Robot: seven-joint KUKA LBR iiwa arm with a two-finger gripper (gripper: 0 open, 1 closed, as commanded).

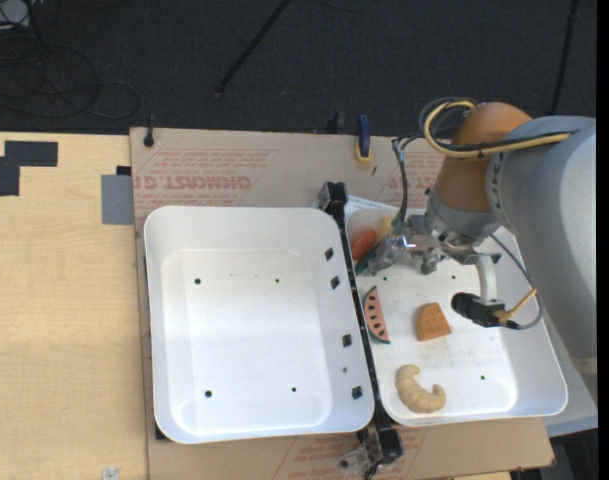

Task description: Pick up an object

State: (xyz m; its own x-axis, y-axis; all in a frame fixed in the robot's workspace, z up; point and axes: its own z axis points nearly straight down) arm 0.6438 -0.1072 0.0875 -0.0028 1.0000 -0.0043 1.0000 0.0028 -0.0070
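The right bin [504,393] holds a watermelon slice [377,318] near its left wall, an orange wedge [433,322] in the middle, and a pale croissant-like piece [419,389] at the front. An orange-red object [363,242] and something yellow-green [387,226] lie at the bin's far left corner. My gripper [392,253] is low over that far left corner, right beside the orange-red object. The arm's wrist hides much of the fingers.
The left bin [244,318] sits beside the right one, parted from it by a black clamp strip [349,308]. A brown cardboard sheet [234,173] lies under both bins. Cables [504,308] hang from the wrist over the right bin.
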